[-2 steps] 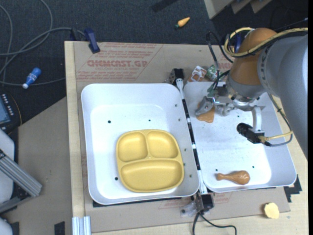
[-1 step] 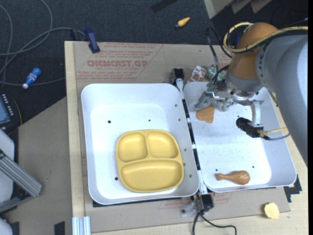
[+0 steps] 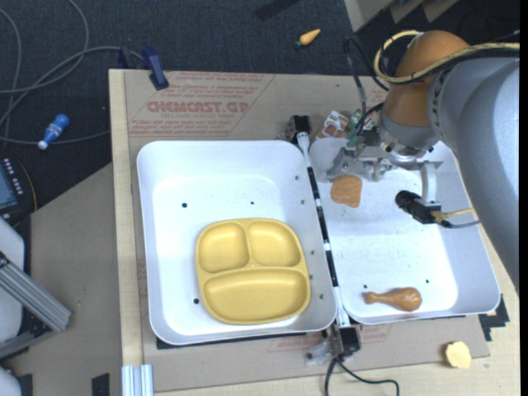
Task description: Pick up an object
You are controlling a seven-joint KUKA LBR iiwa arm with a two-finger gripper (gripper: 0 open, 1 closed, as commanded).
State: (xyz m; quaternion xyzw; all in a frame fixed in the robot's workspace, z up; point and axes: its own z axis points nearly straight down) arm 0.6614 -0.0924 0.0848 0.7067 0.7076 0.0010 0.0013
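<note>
You see the gripper (image 3: 360,168) low in the right bin (image 3: 396,258), just above the brown piece (image 3: 347,191); jaw state you cannot tell.

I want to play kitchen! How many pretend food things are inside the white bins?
2, both in the right bin: a brown piece near its top left, and a drumstick near its bottom edge. The arm may hide more.

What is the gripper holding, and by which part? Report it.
Cannot be told: the gripper sits right above the tan food piece in the right bin, its grip hidden.
</note>
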